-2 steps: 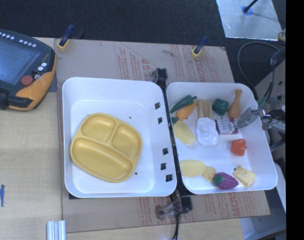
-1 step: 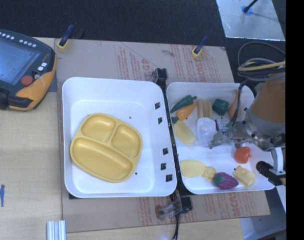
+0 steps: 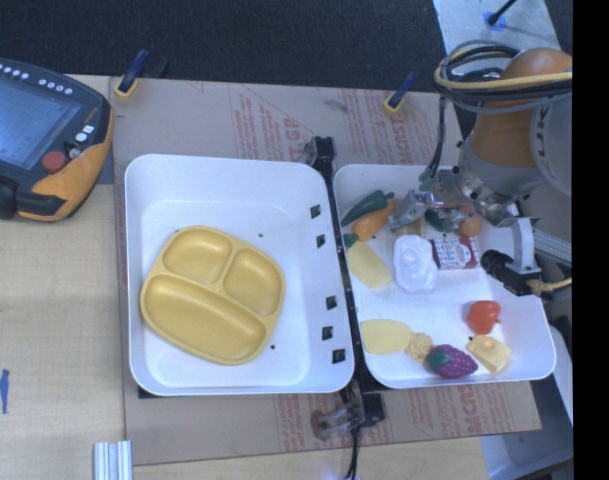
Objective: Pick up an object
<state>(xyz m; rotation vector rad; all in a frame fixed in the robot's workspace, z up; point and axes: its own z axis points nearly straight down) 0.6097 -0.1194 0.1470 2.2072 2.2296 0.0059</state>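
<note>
The right bin (image 3: 529, 298) holds several toy foods. A green vegetable (image 3: 366, 205) and an orange carrot (image 3: 370, 225) lie at its far left. A pale yellow piece (image 3: 367, 265), a white lump (image 3: 414, 264) and a red-and-white packet (image 3: 452, 254) sit mid-bin. Toward the front are a red tomato (image 3: 482, 315), a yellow slice (image 3: 384, 336), purple grapes (image 3: 450, 361) and a yellow wedge (image 3: 490, 352). My gripper (image 3: 431, 208) is low at the bin's far side, just above the white lump and the packet and right of the carrot. Nothing is visibly held.
The left bin (image 3: 144, 368) holds a yellow divided plate (image 3: 214, 293). A teach pendant (image 3: 39, 138) lies on the bench at the far left. The grey and orange arm (image 3: 509, 118) with cables looms over the right bin's far right corner.
</note>
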